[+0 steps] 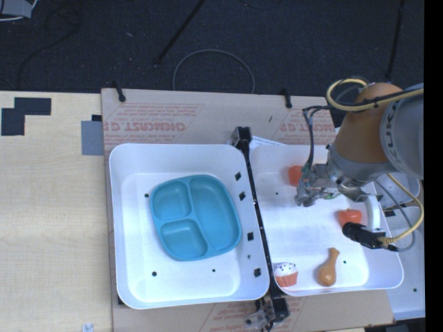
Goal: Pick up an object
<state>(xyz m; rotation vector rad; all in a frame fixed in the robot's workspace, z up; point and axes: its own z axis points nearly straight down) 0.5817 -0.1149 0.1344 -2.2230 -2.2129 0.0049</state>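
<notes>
Your tool [309, 196] hangs low in right bin [291, 251], jaw state unclear. Orange piece [295, 173] just beside it, far-left; off-centre descent could nudge it away, miss grasp.

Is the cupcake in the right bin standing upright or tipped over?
Upright. The cupcake stands on its pink base with the white frosting on top, at the right bin's near-left corner.
</notes>
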